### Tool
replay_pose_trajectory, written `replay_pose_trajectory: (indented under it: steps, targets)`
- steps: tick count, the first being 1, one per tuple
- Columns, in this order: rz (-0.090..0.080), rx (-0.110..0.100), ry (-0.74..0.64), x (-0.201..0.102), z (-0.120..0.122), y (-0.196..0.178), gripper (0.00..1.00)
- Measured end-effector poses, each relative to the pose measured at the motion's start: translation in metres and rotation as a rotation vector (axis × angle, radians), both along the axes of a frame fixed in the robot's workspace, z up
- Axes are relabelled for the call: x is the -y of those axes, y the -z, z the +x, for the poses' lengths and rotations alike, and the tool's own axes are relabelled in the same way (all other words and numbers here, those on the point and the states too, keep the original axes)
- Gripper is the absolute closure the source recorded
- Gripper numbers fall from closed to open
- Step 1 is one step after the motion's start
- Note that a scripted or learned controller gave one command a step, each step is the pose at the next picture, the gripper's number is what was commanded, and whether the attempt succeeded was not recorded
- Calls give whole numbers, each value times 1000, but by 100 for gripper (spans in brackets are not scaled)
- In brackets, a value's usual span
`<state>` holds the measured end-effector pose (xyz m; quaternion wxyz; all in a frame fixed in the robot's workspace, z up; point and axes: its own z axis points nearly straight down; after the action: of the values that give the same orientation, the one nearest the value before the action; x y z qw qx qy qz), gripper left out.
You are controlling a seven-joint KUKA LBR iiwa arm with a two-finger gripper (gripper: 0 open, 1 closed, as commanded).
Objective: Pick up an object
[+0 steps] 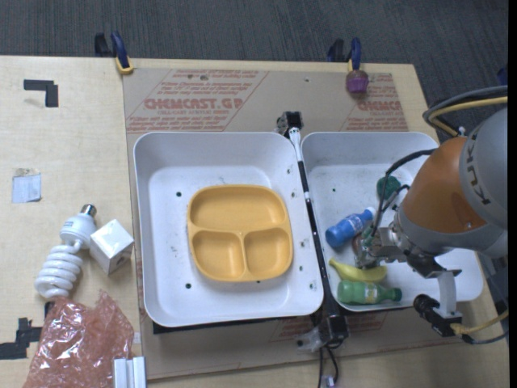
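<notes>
Right now I see my hand (370, 253) down in the right bin (420, 148), just above the banana (359, 272); can't tell its state. Green bottle (367, 293) lies just beside the banana at the near wall, blue bottle (349, 227) a bit up-left. Left bin (153, 217) holds a yellow divided tray (240, 233). Light bulb (65, 257) and white cube (111, 246) sit on the bench (48, 160).

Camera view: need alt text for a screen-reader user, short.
A grey robot arm with an orange band reaches from the right into the right white bin, its gripper low over a yellow banana, beside a blue bottle and a green bottle. The left white bin holds a yellow three-compartment plastic tray.
</notes>
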<state>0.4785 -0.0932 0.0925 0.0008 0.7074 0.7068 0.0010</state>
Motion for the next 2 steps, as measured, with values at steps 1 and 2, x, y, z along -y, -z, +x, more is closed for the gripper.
replay_pose_trajectory:
  steps: [1,2]
  targets:
    - [0,0,0,-1,0,0,0]
    - [0,0,-1,1,0,0,0]
